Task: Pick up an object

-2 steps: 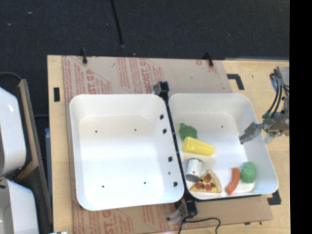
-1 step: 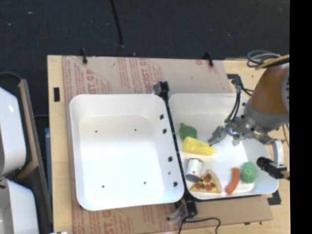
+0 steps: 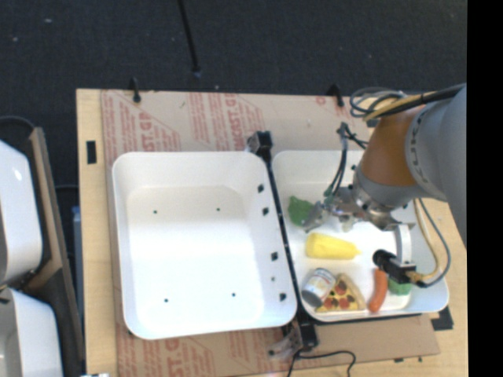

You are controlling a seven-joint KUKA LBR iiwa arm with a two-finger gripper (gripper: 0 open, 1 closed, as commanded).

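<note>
- Just below the gripper [image 3: 334,207], slightly toward the near rim of the right bin [image 3: 431,293], lies a yellow corn-like toy [image 3: 331,247]; its long axis runs roughly left to right, across the arm's reach.
- Level with the gripper and just to its left sits a green leafy toy [image 3: 299,210], nearly touching the fingertips. By my reading this is the nearest candidate for a grasp, the yellow piece second.
- Whether the fingers are parted or closed cannot be told; nothing is visibly held between them.
- Farther below the gripper, by the bin's near rim: one silver can [image 3: 317,285] and one pizza slice [image 3: 343,294], touching.
- Below and to the gripper's right: one orange carrot [image 3: 379,289], standing nearly upright in the view.
- Count: five objects, one of each, all in the right bin.
- Well to the gripper's left stands the left bin [image 3: 126,210].
</note>
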